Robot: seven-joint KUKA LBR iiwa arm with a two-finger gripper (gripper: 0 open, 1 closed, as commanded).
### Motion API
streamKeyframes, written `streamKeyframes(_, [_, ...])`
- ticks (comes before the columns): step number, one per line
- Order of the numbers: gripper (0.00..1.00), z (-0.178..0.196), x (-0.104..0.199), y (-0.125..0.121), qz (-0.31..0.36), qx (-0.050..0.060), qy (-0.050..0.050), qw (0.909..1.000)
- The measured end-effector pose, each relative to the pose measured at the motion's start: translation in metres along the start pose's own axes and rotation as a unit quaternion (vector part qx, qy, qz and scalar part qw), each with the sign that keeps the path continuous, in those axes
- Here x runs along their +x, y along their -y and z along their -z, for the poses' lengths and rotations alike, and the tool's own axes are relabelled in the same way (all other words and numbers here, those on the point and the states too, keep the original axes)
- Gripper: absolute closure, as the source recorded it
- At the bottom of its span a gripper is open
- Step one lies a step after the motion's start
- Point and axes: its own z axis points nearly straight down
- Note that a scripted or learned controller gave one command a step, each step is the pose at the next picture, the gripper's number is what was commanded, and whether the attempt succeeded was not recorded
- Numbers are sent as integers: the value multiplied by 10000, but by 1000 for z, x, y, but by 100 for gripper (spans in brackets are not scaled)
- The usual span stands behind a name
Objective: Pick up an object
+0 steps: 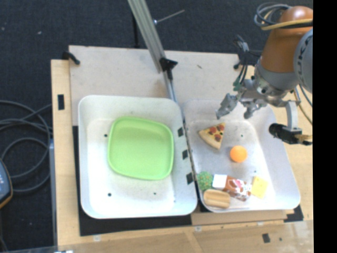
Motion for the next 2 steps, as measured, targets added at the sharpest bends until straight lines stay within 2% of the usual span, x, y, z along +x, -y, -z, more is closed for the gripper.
streamKeyframes(1, [0,-67,-1,0,-3,8,-2,10000])
streamKeyframes(2, [0,-116,-3,6,-4,0,-1,10000])
